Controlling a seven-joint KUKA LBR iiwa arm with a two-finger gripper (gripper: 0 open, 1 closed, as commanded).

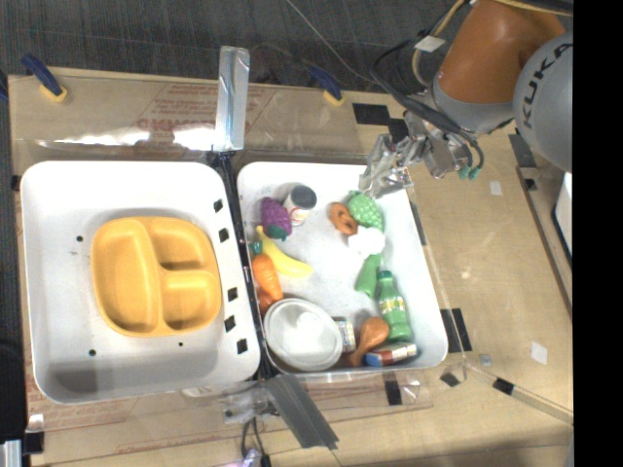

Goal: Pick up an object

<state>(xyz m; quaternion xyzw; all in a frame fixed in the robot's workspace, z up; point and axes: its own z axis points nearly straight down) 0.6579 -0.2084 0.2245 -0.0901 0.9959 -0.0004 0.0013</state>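
A: Where were the pickable things?

B: All in the right-hand shallow white bin [421,251]. Nearest the hand [382,175] sat a bumpy green toy [365,208] at the bin's far right side, with a small brown pretzel-shaped piece [341,218] touching its left and a white lump [368,240] just below it.

A: And the hand itself?

B: It hung over the bin's far right corner, metal fingers [374,179] pointing down toward the green toy. Nothing showed between them, but I could not tell whether they were spread or closed.

A: What else lay in that bin?

B: A green plastic bottle with a yellow label [393,305] stood near the right wall, a plain green bottle shape [367,275] beside it. At the near edge were a round white bowl [300,334], a brown drumstick toy [370,336] and a red and blue tube [395,355]. Along the left wall lay an orange carrot toy [267,276], a yellow banana [283,260], purple grapes [275,216] and a small grey round can [303,197].

A: The other bin?

B: The left white bin [49,261] held a yellow divided plastic tray [156,272]. Both bins rested on the brown cardboard-covered tabletop [487,280], and the grey arm with its orange band [487,47] came in from the right.
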